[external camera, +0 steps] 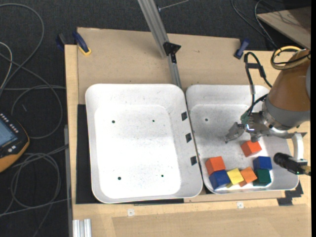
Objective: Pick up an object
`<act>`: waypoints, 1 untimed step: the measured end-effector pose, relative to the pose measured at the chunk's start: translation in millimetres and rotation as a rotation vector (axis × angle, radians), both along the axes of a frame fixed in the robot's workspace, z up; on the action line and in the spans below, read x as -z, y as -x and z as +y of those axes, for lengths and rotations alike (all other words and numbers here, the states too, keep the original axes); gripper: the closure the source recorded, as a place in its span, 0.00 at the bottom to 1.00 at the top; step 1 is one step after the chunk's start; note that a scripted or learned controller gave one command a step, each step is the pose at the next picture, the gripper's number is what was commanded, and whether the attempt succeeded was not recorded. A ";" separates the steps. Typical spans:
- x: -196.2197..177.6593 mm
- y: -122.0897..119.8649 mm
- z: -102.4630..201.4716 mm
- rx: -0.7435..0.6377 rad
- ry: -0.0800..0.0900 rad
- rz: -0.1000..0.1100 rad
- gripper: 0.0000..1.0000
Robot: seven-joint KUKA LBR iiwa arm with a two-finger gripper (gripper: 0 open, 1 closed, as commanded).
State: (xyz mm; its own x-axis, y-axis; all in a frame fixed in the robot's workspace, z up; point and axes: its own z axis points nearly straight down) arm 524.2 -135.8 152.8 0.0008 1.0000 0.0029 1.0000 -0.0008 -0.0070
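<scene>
Several coloured blocks lie in the right bin (212, 107). An orange block (252, 147) sits alone, just below my gripper (244, 132). Along the bin's near edge is a cluster: an orange block (215, 163), a blue block (220, 179), a yellow block (235, 176), a small orange block (248, 174), a green block (263, 177) and a second blue block (263, 162). My gripper hangs low over the bin's right half, open, with nothing between its fingers. One finger (232, 134) points down-left, away from the lone orange block.
The left bin (98, 132) adjoins the right one along a shared rim. A slanted metal rail (158, 28) runs from the top down to the bins' junction. Cables (254, 70) trail near the arm's orange band (294, 90).
</scene>
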 end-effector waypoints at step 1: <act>33.5 -4.2 -1.3 -0.001 0.007 -0.020 0.00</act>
State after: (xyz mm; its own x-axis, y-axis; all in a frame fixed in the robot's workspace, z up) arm 528.4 -137.1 119.3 0.0000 1.0000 -0.0037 0.9999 0.0000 0.0133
